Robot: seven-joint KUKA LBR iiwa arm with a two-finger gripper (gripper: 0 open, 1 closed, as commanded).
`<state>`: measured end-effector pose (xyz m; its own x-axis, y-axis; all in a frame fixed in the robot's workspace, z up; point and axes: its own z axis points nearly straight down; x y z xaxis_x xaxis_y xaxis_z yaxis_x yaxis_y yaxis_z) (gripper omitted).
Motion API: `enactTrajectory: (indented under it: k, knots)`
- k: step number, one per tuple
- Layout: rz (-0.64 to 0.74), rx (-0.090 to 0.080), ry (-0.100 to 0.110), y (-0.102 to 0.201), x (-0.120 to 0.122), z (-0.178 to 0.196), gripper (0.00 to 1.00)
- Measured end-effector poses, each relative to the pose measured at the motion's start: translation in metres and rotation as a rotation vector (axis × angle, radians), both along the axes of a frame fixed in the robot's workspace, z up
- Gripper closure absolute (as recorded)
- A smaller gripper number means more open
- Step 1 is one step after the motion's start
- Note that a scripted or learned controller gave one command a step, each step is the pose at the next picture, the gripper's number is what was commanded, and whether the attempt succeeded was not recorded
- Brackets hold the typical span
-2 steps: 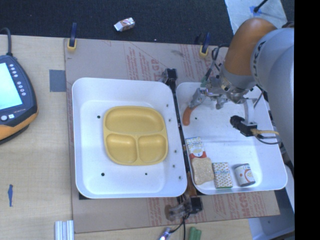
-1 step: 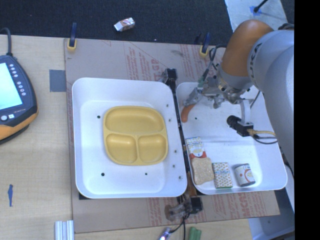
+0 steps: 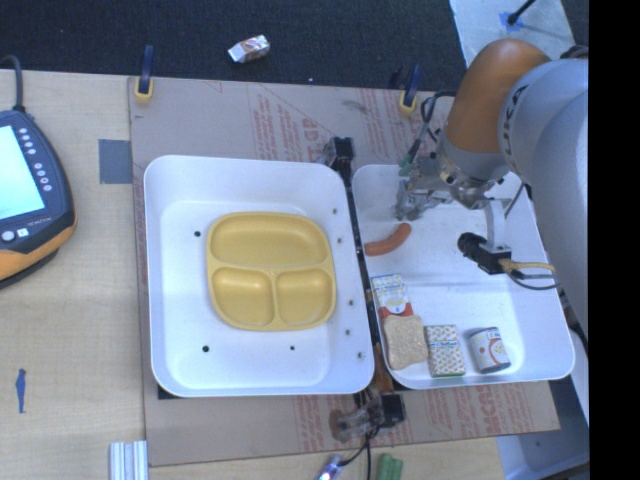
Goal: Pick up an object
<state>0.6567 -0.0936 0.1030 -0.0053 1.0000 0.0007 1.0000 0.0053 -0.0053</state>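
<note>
The right bin (image 3: 530,303) holds a sausage (image 3: 388,239) near its left wall. Toward the front lie a small printed packet (image 3: 389,292), a slice of bread (image 3: 405,340), a greenish packet (image 3: 444,350) and a small can (image 3: 488,349). My gripper (image 3: 412,204) hangs over the far left part of the right bin, just behind the sausage and slightly right of it. Nothing shows between its fingers, and their spread is not clear from above.
The left bin (image 3: 170,268) holds a yellow divided tray (image 3: 270,270). A tablet-like controller (image 3: 25,193) lies at the left edge of the bench. A crumpled wrapper (image 3: 249,49) lies on the dark floor behind the bench. Clamps hold the cardboard at the back.
</note>
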Motion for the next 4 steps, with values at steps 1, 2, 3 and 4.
enactTrajectory:
  k: [1, 2, 3, 4]
  knots:
    - [0.0, 0.0, 0.0, 0.0, 0.0, 0.0, 0.0]
    - [-0.001, -0.002, -0.001, 0.001, -0.021, -0.012, 0.0]
    - [0.0, -0.001, -0.003, -0.003, -0.007, -0.011, 0.0]
    - [-0.001, -0.002, -0.001, -0.001, -0.036, -0.011, 0.0]
